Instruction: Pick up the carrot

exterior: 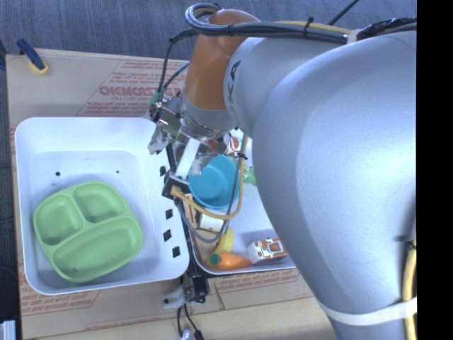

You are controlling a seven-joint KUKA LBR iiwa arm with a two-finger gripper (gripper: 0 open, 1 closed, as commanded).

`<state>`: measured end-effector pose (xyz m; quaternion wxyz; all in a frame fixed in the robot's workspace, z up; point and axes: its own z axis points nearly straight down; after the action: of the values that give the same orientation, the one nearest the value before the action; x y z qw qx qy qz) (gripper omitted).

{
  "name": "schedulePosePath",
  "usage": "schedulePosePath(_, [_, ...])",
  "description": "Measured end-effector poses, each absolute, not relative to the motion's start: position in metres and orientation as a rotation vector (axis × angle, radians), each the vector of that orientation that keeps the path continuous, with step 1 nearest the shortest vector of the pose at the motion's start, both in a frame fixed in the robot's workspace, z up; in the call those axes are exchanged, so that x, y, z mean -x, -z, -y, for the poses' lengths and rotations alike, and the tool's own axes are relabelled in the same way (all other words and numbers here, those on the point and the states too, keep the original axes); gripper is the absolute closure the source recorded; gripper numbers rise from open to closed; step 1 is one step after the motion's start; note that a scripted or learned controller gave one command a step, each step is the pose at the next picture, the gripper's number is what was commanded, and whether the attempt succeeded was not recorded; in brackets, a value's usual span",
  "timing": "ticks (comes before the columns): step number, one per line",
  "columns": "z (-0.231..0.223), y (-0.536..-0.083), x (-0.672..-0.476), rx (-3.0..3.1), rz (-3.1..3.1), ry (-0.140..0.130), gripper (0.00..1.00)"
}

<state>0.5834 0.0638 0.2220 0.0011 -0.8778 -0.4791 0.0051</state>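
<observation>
The carrot (231, 262), orange with a green end, lies at the near edge of the right bin (241, 269). My gripper (200, 215) hangs over the left part of that bin, a short way beyond the carrot, and is largely hidden by the wrist and its fittings. A blue cup (214, 181) sits right beside the gripper. I see nothing clearly held.
A yellow item (225, 243) lies just behind the carrot, and a small printed carton (267, 249) to its right. The left bin (85, 137) holds a green divided plate (88, 229). My arm covers most of the right bin.
</observation>
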Motion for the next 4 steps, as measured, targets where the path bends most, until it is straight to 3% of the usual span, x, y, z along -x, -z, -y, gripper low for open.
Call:
schedulePosePath(1, [-0.118, -0.141, -0.571, 2.860, 1.281, -0.029, 0.00])
schedulePosePath(2, [-0.168, -0.093, -0.484, 2.941, 1.116, -0.016, 0.00])
schedulePosePath(3, [-0.158, -0.102, -0.486, 2.957, 1.116, -0.023, 1.00])
schedulePosePath(4, [-0.188, -0.093, -0.482, 3.057, 0.878, -0.002, 1.00])
